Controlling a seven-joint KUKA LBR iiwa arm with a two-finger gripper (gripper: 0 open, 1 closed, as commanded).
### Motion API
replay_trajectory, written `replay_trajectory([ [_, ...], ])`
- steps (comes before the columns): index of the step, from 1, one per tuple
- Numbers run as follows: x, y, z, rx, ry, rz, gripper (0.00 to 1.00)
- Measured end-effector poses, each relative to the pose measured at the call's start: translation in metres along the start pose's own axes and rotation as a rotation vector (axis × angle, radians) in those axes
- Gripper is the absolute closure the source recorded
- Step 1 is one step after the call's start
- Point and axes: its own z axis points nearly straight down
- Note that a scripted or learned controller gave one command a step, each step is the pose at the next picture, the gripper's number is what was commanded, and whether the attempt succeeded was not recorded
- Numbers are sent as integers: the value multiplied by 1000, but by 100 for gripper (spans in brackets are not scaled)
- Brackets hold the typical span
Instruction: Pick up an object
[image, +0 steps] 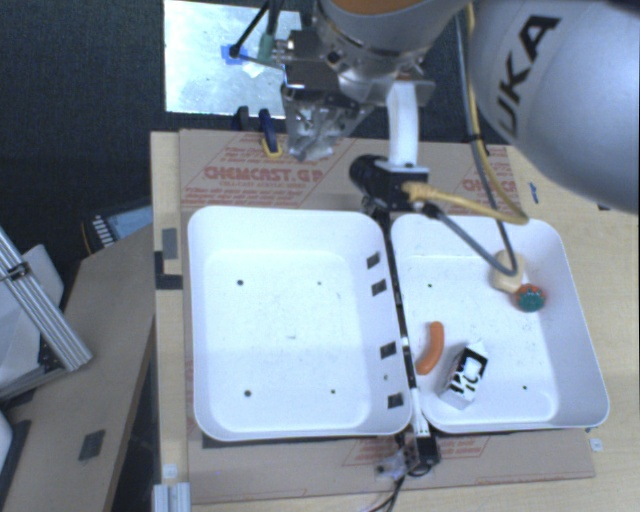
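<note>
- We look down at a slant from above the surface (300, 175), fairly near.
- Both bins: left bin (215, 240), right bin (560, 260); arm (540, 70) enters at two o'clock.

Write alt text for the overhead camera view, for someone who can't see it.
A grey robot arm reaches in from the right, its gripper raised above the far edge of two white bins. The right bin holds an orange sausage-shaped piece, a black-and-white carton and a tan toy. The left bin sits alongside.

Right bin (570, 300): sausage (430, 347) just left of carton (463, 376), near side; ball (529, 297) farther right. Left bin (200, 300) alongside.
</note>
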Motion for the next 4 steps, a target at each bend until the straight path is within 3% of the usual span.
replay_trajectory([
  [1,-2,-1,-8,5,-2,-3,100],
  [2,-87,-44,117,24,-10,14,100],
  [3,-56,-59,39,3,0,0,100],
  [4,-20,-55,63,11,-3,-1,100],
])
